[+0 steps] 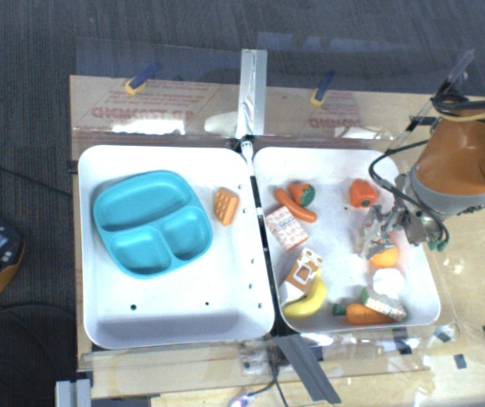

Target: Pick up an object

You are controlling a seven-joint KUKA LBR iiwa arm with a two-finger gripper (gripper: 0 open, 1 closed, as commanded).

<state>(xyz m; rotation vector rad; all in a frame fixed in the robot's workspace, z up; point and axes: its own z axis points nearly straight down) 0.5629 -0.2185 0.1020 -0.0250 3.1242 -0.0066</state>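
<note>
While the gripper (378,237) hangs low in the right bin (344,161), whether its jaws are apart or together cannot be told. An orange ball (384,257) lies just below it, a white egg (387,280) next, a banana (306,300) farther left.

red print on cardboard (153,113), unreadable

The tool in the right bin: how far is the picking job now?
Done: the tool has reached into the right bin, low among the toys. In hand: it sits just above a small orange toy; whether it grips it cannot be seen. Left: nothing looks lifted; the banana and carrot lie untouched.
</note>
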